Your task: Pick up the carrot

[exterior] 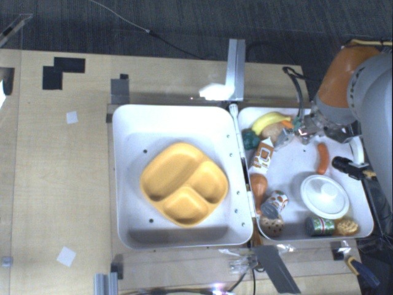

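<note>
We cannot tell how far the fingers [302,129] stand open at the right bin's [366,225] far edge, near one banana [268,121]. One carrot [322,157] lies just beside them in that bin, by one white bowl [325,195]; one yellow tray [184,182] sits in the left bin [126,165].

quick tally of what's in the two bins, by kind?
Divided yellow plate: 1
Banana: 1
Carrot: 1
White bowl: 1
Green can: 1
Small carton: 1
Other small items along the right bin's left wall and corner, too unclear to name: about 5
Total: about 11
</note>
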`<action>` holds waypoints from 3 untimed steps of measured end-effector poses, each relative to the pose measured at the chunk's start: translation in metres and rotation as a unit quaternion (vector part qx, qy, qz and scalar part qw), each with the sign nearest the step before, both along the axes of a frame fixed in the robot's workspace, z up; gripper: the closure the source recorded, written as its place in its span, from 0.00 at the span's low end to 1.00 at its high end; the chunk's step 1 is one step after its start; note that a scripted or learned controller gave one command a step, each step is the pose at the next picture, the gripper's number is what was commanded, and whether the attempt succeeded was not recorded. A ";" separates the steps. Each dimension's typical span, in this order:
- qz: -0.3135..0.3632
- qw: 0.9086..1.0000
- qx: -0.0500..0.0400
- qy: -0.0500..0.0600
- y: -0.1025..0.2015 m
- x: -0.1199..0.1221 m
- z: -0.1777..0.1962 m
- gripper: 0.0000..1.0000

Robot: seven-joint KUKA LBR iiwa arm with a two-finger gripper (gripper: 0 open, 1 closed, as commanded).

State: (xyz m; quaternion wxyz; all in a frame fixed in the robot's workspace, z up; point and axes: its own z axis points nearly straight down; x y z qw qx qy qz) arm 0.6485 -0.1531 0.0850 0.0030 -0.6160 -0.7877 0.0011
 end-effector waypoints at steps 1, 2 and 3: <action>-0.042 0.999 -0.001 0.014 0.005 0.012 -0.001 0.00; -0.159 0.987 -0.001 0.005 0.014 0.017 -0.001 0.00; -0.349 0.937 -0.002 -0.005 0.000 -0.050 0.001 0.00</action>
